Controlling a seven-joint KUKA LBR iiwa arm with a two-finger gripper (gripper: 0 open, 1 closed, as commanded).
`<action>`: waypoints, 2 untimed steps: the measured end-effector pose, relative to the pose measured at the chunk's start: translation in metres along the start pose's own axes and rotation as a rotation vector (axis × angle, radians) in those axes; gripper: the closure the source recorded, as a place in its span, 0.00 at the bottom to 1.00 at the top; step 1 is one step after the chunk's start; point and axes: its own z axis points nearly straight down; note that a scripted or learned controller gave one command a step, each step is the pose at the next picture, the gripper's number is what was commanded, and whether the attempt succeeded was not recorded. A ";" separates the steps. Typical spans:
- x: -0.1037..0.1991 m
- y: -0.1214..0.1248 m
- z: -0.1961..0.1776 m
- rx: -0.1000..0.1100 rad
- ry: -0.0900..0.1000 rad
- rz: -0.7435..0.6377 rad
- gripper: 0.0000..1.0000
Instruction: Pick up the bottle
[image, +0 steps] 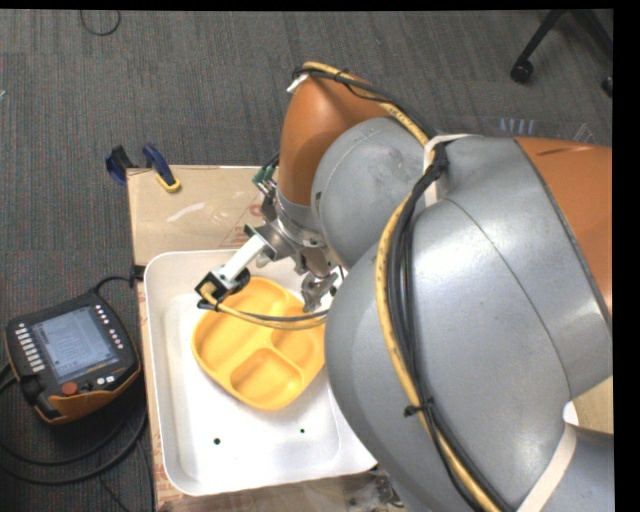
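From my remote desk I watch the gripper (318, 290), its state impossible to tell, hang over the yellow divided tray (255, 350) near the white bin (190, 450)'s far edge; with no bottle visible, I risk grabbing the tray.

no legible text found

the grey-and-orange handheld control pendant (72, 355) on the floor left of the bench carries a lit screen with rows of content and a column of buttons, all too small to read. no brand, label, number or sign can be read on the grey robot arm (470, 320), the yellow divided plastic tray (258, 345) or the shallow white bin (180, 440).
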 end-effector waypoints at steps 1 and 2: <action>-0.015 0.019 -0.065 -0.002 0.003 0.005 0.00; -0.011 -0.025 0.015 0.000 0.003 0.282 0.00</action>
